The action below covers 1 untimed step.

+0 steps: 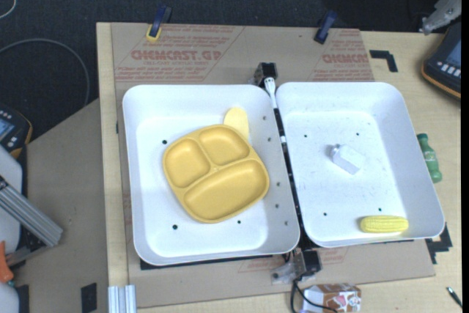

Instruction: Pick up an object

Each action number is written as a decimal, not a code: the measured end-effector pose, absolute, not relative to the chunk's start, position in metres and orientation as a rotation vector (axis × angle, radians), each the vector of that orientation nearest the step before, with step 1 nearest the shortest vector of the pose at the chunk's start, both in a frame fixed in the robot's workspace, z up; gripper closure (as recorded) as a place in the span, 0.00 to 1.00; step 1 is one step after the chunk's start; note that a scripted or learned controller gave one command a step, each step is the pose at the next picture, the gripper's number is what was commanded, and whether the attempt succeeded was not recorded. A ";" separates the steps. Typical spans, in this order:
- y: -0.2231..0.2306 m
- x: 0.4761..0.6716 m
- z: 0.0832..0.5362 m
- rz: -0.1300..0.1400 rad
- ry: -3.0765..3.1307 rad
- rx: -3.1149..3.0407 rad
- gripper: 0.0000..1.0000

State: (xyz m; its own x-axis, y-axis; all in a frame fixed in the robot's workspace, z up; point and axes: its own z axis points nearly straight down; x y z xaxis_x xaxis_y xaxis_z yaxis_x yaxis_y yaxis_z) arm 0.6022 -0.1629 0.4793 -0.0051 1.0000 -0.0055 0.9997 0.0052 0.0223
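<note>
**While a Yellow Plate Sits in the Left Bin, Corn and a Grey Block Lie in the Right**

Where the two white bins meet at the middle of the bench [110, 231], a dark strip [279, 130] runs between their inner rims. The left bin [139, 157] carries a yellow divided plate [214, 172] with three compartments. It lies flat and turned at a slant, near the bin's middle. A pale yellow piece [237, 119] pokes out from behind the plate's far edge, touching it; what it is cannot be made out.

The right bin [388, 121] bears two things, well apart. A small grey-white block [344, 159] lies close to the centre of the floor, tilted to the bin's sides. A yellow corn cob [382, 224] lies on its side at the near right corner, just beside the near rim.

Outside the bins, a green thing [429, 157] sits against the right bin's outer rim. Two clamps [157, 23] grip the far edge of the brown sheet with red lettering under the bins, one toward the left and one toward the right. A small brown packet [341, 298] lies at the near edge, below the right bin.

Whether the hand is apart or together cannot be told.
</note>
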 end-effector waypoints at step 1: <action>-0.069 0.545 0.540 0.014 2.228 2.205 0.00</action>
State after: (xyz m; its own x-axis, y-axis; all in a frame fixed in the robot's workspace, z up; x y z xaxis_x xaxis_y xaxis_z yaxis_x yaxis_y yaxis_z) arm 0.5451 -0.0690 0.5396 -0.0104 0.9999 0.0012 0.9999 0.0104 0.0111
